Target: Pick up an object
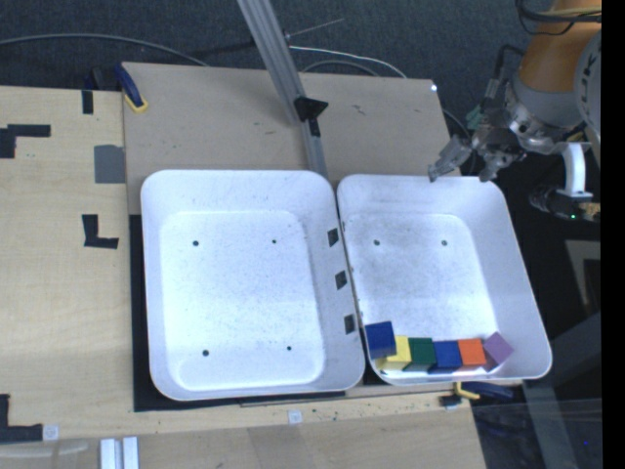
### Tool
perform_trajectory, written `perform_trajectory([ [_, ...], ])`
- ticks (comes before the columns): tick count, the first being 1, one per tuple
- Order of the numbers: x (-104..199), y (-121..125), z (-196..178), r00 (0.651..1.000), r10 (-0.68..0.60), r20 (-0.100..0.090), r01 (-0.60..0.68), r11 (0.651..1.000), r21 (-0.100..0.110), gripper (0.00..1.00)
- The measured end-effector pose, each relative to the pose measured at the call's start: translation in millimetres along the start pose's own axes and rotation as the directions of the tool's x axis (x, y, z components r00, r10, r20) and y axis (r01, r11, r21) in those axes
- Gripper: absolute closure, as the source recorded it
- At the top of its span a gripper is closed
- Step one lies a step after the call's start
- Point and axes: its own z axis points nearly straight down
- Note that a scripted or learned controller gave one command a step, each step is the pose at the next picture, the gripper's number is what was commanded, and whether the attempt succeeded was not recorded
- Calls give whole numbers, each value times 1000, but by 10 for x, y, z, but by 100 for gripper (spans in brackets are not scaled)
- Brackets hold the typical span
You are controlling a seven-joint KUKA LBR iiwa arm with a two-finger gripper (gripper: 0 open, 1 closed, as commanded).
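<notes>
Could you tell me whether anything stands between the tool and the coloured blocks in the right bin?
Nothing visible does. The tool is above the right bin's far rim, and the coloured blocks sit in a row along its near wall. Between them lies the bin's bare floor.

Arm [557, 66] at upper right; pincer [467, 160] angled down-left, holding nothing.
</notes>
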Motion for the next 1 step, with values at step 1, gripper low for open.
perform_trajectory([
  [1, 837, -59, -464, 1000, -8, -4, 8, 1000, -6, 0],
])
